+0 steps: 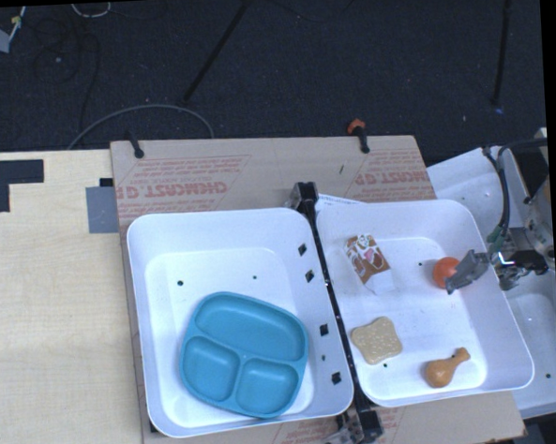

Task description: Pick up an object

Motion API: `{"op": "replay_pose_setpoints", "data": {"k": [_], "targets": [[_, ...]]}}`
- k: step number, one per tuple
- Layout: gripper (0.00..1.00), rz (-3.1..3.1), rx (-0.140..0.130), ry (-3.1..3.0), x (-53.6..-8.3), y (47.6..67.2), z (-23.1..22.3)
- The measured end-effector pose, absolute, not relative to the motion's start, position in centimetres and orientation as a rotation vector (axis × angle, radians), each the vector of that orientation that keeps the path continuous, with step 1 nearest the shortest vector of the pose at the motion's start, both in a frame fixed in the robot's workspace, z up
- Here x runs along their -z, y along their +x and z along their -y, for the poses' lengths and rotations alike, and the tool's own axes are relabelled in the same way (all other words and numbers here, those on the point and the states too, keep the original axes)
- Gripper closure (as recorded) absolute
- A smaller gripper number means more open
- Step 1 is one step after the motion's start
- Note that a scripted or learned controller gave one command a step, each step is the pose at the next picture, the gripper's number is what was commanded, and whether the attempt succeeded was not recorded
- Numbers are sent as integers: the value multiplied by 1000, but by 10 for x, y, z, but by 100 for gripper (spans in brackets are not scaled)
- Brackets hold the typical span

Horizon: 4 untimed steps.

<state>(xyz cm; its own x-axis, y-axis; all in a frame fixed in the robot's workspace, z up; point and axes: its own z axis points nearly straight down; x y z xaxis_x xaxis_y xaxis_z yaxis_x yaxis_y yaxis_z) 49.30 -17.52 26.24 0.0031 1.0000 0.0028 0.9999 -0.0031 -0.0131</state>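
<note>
The orange ball (444,272) sat in the right bin (503,362), touching my gripper (466,272). I couldn't tell what the gripper had. I should go straight down over the ball, then squeeze gently.

Arm enters from right, low; fingers (466,272) angled leftward, state unclear.

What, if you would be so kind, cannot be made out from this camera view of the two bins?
- End effector: small and blurred at the right bin's edge; its grip state is unclear.
- Orange ball: the end effector overlaps its right side, so contact cannot be judged.
- Snack packet: its print is too small to read.
- Arm: mostly cut off by the right edge of the view.
- Blue divided plate: its underside is hidden.
</note>
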Motion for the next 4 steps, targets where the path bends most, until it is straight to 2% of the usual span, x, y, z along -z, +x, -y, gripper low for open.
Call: {"op": "replay_pose_setpoints", "data": {"k": [1,4], "targets": [[0,2219,-2,-2220,-268,495,175],[0,2215,-5,-2216,-91,496,180]]}}
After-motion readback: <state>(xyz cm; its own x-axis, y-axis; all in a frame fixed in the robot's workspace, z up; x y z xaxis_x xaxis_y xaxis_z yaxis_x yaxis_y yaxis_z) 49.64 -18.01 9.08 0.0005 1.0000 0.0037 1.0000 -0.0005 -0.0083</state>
